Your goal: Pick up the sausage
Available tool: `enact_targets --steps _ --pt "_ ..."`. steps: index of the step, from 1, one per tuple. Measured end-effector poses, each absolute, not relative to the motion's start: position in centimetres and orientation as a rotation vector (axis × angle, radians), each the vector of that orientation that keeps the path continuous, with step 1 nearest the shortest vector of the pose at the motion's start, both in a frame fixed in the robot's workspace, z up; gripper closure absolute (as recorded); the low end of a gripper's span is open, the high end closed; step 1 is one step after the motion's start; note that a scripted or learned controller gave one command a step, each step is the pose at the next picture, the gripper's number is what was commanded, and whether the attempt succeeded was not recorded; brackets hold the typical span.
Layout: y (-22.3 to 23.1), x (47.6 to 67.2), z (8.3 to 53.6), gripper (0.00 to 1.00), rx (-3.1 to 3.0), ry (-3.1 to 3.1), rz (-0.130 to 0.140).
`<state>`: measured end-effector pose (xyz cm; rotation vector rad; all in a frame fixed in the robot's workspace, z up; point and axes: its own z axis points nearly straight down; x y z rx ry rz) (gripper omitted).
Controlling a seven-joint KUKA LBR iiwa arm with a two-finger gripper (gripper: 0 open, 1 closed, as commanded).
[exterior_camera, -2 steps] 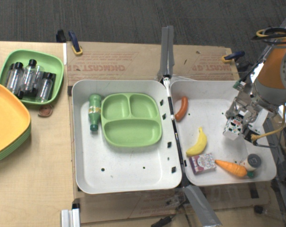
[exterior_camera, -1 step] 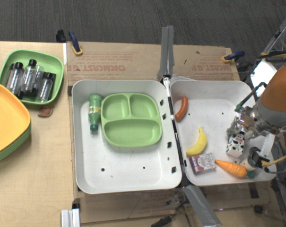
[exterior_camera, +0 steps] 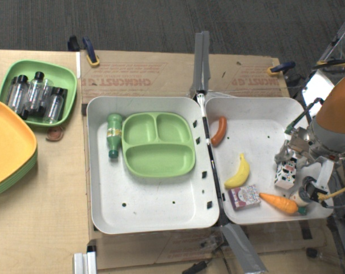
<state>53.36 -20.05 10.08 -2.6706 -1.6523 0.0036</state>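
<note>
The sausage (exterior_camera: 218, 131) is seen in the right bin (exterior_camera: 258, 110), at its far left corner, lying close beside the wall that is shared with the left bin (exterior_camera: 98, 170). It is tilted slightly, and nothing is touching it. The arm's gripper (exterior_camera: 295, 153) is placed well apart from it, at the right side of the same bin, over a small white carton with dark markings (exterior_camera: 285, 174). Whether the jaws are wide or narrow cannot be told, and nothing can be made out between them.

Nearer in the right bin, a banana (exterior_camera: 238, 172) is laid just beside a small purple box (exterior_camera: 244, 197), and a carrot (exterior_camera: 280, 204) is laid to the right of that box, near the front wall.

In the left bin, a green divided plate (exterior_camera: 158, 144) is set, with a green bottle (exterior_camera: 113, 135) lying just to its left. On the desk (exterior_camera: 41, 221) further left, a green tray of dark-capped vials (exterior_camera: 36, 94) and a stack of orange plates (exterior_camera: 9, 153) are kept.
</note>
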Motion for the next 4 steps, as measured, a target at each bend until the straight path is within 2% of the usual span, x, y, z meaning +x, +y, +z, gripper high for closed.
enact_targets --steps 1,2,3,4 --pt "-20.3 60.9 12.9 1.0 -2.715 -1.58 0.004" --pt "-18.8 56.2 11.5 1.0 -2.572 -1.799 0.005" --pt "-20.3 53.6 9.3 1.0 -2.354 -2.082 -0.001" --pt "-19.6 48.9 9.4 1.0 -2.186 -2.268 -0.009"
